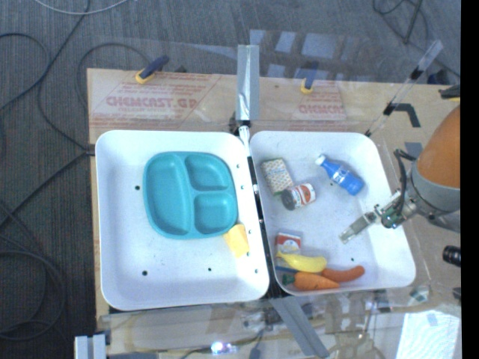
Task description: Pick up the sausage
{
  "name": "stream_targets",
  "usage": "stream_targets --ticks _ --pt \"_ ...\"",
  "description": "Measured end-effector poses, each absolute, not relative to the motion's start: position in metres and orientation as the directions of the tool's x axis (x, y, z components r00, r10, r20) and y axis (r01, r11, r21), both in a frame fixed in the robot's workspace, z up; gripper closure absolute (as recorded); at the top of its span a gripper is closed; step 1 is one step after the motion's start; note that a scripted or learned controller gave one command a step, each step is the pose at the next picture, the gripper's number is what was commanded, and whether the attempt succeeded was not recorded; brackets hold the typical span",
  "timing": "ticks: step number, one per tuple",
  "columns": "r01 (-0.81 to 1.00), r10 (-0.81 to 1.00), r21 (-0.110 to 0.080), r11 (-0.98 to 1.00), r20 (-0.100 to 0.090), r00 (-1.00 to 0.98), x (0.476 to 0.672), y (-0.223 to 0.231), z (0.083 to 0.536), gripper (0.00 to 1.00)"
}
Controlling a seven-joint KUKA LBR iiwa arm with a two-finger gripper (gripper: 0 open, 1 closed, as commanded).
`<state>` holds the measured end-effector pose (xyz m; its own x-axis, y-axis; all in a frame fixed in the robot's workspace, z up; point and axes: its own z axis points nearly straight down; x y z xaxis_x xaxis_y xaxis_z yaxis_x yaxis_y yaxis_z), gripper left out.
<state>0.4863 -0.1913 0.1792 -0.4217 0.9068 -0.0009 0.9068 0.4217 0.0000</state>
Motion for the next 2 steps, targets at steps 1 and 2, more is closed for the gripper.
stream_targets --ticks 1,2 --pt "0.906 0.906 0.001 0.424 -0.001 -0.424 0.4877 -0.1902 0.1880 1.00" --pt "0.906 0.906 0.001 0.424 -0.001 -0.424 0.4876 -0.1902 0.1880 0.00"
